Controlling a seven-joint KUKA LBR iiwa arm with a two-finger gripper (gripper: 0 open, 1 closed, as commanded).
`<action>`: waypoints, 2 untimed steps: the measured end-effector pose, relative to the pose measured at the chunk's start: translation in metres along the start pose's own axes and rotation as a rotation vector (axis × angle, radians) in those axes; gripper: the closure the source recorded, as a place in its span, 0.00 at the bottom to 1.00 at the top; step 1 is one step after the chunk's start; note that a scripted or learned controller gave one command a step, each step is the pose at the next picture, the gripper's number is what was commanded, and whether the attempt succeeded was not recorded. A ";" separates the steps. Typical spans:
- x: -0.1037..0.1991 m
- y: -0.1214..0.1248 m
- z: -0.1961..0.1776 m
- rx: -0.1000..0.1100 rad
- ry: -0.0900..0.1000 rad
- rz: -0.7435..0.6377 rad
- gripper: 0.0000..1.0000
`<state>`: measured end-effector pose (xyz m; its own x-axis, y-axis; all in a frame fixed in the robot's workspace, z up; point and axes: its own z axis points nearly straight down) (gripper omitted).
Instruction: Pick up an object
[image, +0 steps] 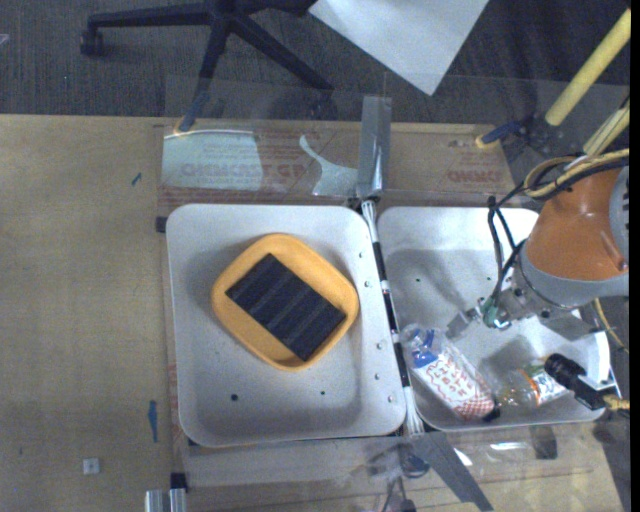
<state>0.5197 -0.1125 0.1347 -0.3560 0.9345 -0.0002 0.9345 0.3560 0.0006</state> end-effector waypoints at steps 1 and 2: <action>-0.011 0.041 0.046 -0.006 -0.003 0.201 0.00; 0.007 -0.009 0.041 0.001 0.002 -0.089 0.00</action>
<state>0.5086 -0.1092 0.0938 -0.4376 0.8991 0.0013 0.8991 0.4376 -0.0005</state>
